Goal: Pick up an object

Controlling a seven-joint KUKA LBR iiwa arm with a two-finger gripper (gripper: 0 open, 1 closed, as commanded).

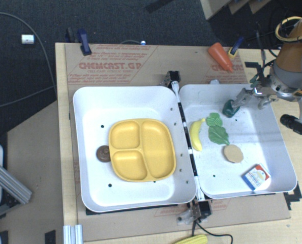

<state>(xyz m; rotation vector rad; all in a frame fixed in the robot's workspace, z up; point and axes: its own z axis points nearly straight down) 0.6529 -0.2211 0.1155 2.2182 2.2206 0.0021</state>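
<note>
grey and tipped in dark teal, the gripper point(230, 109) is seen low over the upper part of the right bin point(273, 184), angled down as if for a grasp; whether anything is clasped cannot be told. green leaves point(217, 129) lie just below-left of it, with the banana point(195, 134) beyond and a tan disc point(234, 153) further below, all loose for picking.

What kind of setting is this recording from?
Likely a robotics lab bench: two white bins clamped on a cardboard-covered table, toy food like a banana, and a robot gripper reaching in.
</note>
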